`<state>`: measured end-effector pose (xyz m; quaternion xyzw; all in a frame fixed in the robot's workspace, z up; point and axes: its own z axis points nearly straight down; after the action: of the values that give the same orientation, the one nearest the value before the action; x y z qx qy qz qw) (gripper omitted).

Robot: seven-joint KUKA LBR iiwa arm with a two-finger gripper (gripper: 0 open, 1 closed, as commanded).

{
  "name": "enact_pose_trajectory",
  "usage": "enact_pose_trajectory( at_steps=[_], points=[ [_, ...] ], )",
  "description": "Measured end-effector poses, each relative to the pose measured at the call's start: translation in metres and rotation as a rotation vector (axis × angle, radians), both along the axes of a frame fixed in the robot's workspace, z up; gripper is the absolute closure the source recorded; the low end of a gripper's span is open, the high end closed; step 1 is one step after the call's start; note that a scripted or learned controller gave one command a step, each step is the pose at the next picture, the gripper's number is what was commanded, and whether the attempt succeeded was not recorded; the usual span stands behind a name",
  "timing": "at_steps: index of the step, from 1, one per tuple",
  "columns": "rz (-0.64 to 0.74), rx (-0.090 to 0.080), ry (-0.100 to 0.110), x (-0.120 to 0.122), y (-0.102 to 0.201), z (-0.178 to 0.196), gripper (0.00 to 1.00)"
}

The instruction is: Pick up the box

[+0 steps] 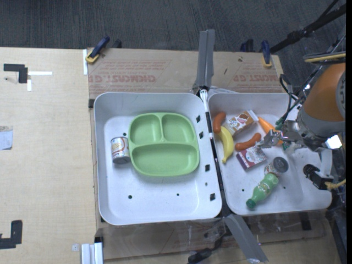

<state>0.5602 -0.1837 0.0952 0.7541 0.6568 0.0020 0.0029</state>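
Box [241, 122] lies flat, long axis slanting up-right.

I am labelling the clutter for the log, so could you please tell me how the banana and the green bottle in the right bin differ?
The banana is yellow and curved; the green bottle is green and straight with a label. The banana lies by the right bin's left wall, roughly along it; the green bottle lies slanted nearer the front edge. The banana looks slimmer than the green bottle. Both lie flat in the same bin.

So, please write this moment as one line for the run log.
task: pick up box | pincer: low in right bin, between upper box and lower box | nothing seen held | left bin: green plate, can
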Motion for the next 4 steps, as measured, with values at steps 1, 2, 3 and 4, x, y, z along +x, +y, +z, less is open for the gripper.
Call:
enact_pose_trajectory(
  at_steps=[1,2,3,4],
  points=[
    [-0.121,-0.001,-0.002,-0.006,0.053,0.001,0.0],
    [-0.264,0.002,0.01,0.052,0.069,-0.004,0.0],
    [-0.259,0.0,0.014,0.052,0.069,0.003,1.0],
    [-0.555,0.001,0.009,0.099,0.102,0.115,1.0]
  ],
)
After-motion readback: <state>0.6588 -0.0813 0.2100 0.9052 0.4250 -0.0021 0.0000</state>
